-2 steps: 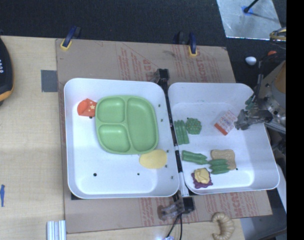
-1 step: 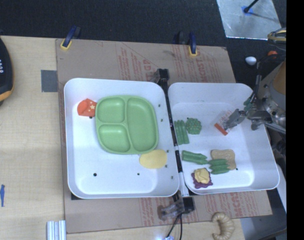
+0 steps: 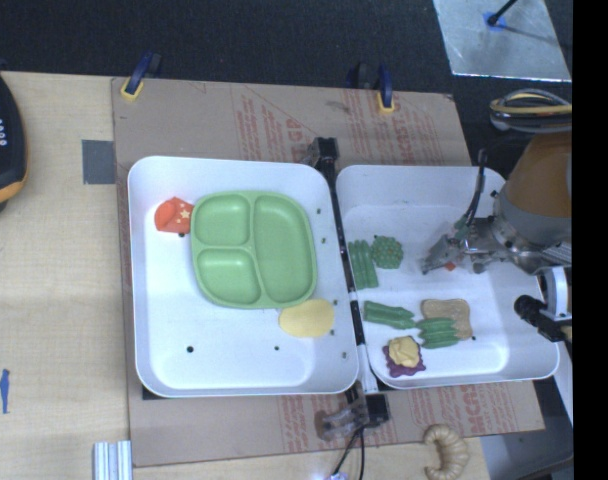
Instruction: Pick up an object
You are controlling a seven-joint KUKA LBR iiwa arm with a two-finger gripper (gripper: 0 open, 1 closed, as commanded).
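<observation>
My gripper (image 3: pixel 436 259) hangs over the right bin (image 3: pixel 404 190), in its middle, with the grey arm and orange band (image 3: pixel 540 180) coming in from the right. Just left of it lie a small green broccoli piece (image 3: pixel 387 252) and a bundle of green beans (image 3: pixel 362 264). Below it sit a slice of brown toast (image 3: pixel 450 315), two green pods (image 3: pixel 388 314) (image 3: pixel 437 332) and a yellow and purple toy (image 3: pixel 404 353). Nothing shows in the gripper.
The left bin (image 3: pixel 164 348) holds a green divided plate (image 3: pixel 254 249), a red toy (image 3: pixel 172 215) at its left and a yellow piece (image 3: pixel 307 319) below it. A tan curled object (image 3: pixel 449 451) lies on the bench in front of the bins.
</observation>
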